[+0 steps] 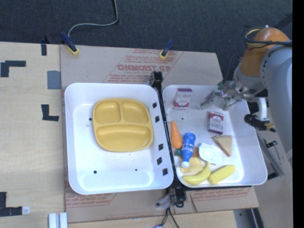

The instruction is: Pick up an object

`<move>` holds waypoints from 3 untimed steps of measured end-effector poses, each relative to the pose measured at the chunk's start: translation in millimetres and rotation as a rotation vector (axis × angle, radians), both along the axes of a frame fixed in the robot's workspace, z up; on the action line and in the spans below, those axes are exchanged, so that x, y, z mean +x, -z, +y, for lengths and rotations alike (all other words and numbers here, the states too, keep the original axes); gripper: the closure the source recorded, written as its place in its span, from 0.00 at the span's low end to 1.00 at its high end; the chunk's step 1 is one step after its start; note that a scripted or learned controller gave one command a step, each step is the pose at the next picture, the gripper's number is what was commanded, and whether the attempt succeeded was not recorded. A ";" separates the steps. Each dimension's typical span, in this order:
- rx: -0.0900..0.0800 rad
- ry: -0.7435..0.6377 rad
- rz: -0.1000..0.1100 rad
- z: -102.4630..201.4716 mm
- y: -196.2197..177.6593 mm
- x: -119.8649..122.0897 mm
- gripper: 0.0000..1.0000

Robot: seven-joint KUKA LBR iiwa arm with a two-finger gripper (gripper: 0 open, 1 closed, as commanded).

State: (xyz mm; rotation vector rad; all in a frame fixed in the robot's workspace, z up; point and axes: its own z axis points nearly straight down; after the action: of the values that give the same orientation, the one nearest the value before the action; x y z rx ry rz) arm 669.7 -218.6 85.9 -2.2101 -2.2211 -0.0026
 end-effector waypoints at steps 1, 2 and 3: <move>-0.011 -0.001 -0.009 -2.6 -10.8 0.8 1.00; -0.006 -0.003 -0.005 -0.6 -10.3 0.6 0.00; -0.007 0.004 -0.004 1.8 -1.5 -0.3 0.00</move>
State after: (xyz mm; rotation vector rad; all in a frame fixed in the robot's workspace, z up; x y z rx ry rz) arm 669.4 -216.8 87.4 -2.2197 -2.2226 0.0001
